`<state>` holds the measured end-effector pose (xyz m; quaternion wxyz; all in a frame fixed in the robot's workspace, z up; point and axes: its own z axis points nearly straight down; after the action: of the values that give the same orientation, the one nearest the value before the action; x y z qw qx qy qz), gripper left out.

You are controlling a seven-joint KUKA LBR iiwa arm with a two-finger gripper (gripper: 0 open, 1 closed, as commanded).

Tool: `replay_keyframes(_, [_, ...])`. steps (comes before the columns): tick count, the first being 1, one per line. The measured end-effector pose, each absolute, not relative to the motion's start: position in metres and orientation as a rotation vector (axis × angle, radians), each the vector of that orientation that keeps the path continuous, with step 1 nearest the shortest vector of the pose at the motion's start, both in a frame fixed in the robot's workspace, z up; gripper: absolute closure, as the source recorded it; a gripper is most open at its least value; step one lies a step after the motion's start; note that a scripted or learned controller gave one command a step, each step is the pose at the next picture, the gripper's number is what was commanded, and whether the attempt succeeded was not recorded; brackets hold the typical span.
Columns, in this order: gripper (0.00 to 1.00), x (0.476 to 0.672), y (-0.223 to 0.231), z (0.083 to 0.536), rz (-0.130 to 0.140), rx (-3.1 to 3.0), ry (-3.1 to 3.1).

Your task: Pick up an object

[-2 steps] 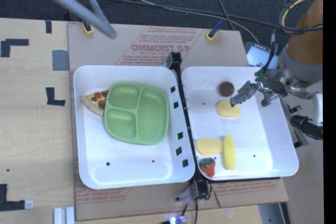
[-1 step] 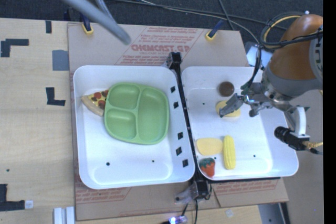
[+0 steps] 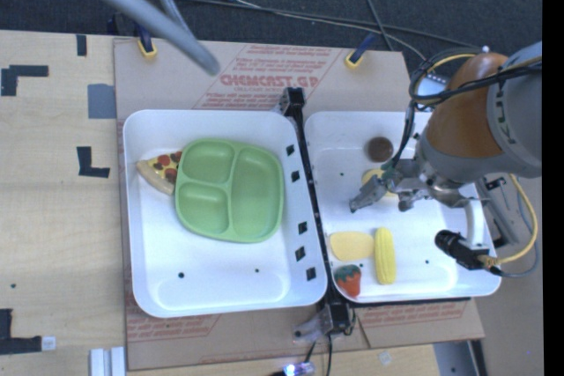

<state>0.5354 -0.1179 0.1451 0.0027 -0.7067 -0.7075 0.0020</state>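
Cardboard sheet (image 3: 264,75) under 2 white bins (image 3: 159,277) on wooden bench (image 3: 53,216).

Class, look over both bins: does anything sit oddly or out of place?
One thing: the pizza slice in the left bin lies partly tucked under the green divided plate, not on it. The corn cob and other toy food in the right bin lie loose but orderly.

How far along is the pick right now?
Nothing looks picked yet. The gripper is low in the right bin, near a small yellowish item I can't identify. The corn, chip, strawberry and brown disc lie loose. Grasp and lift remain.
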Motion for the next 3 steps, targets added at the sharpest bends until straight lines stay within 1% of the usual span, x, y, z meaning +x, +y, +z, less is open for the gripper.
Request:
replay_keyframes(1, [0.00, 0.541, -0.123, 0.086, 0.005, -2.219, -2.221])
replay_keyframes(2, [1.00, 0.541, -0.123, 0.099, 0.002, -2.218, -2.222])
replay_keyframes(3, [1.00, 0.538, -0.117, 0.143, -0.002, -2.220, -2.224])
